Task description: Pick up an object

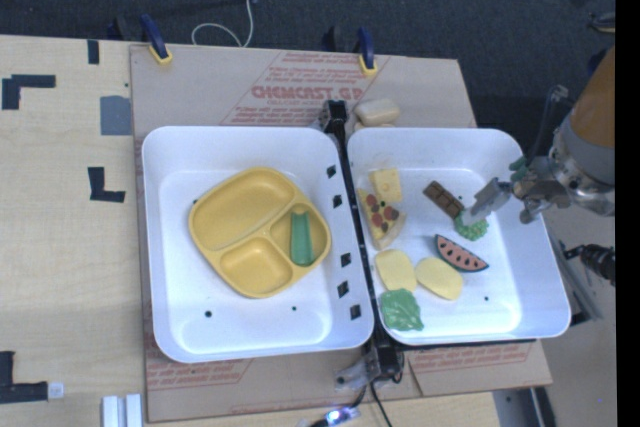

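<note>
A light wooden surface [60, 245] carries a brown cardboard sheet [290, 90], held by two blue clamps, with dark carpet beyond. Two white bins sit on it. The left bin [170, 315] holds a yellow divided plate [240, 225] with a green piece [300, 239] in one compartment. The right bin [535, 305] holds toy foods: a pizza slice [384, 217], watermelon slice [460, 254], chocolate bar [443, 198] and green leaf [401, 309]. The pincer [482, 207] hangs over a small green item [472, 229]; its state I cannot tell.
</note>
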Available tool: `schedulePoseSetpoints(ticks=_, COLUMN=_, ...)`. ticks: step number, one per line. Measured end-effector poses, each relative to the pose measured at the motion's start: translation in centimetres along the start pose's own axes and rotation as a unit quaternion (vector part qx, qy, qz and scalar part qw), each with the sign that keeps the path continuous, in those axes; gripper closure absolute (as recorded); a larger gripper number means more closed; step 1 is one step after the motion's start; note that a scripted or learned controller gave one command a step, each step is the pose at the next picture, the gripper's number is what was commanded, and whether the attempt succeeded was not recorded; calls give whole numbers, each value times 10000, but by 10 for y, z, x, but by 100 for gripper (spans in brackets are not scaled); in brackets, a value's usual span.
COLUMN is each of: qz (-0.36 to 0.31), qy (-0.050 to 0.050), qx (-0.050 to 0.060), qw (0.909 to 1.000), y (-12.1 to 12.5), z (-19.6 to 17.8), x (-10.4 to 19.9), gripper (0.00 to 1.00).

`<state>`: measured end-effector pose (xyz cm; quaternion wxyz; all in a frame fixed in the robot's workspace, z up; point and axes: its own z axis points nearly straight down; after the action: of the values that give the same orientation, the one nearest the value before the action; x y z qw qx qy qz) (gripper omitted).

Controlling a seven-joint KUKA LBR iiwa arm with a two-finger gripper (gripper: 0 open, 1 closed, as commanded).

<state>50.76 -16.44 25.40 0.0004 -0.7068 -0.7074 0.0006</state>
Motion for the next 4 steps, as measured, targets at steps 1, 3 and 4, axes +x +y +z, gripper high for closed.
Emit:
schedulePoseSetpoints(ticks=1, qz=-2, qy=-1, qx=-24, qw=10000, y=-16, z=157, x=54, gripper=0)
schedulePoseSetpoints(ticks=3, qz=16, qy=1, qx=31, qw=10000, y=-26, z=84, x=62, gripper=0)
schedulePoseSetpoints(ticks=4, qz=3, qy=5, qx=8, qw=10000, y=-25, z=80, x=64, gripper=0)
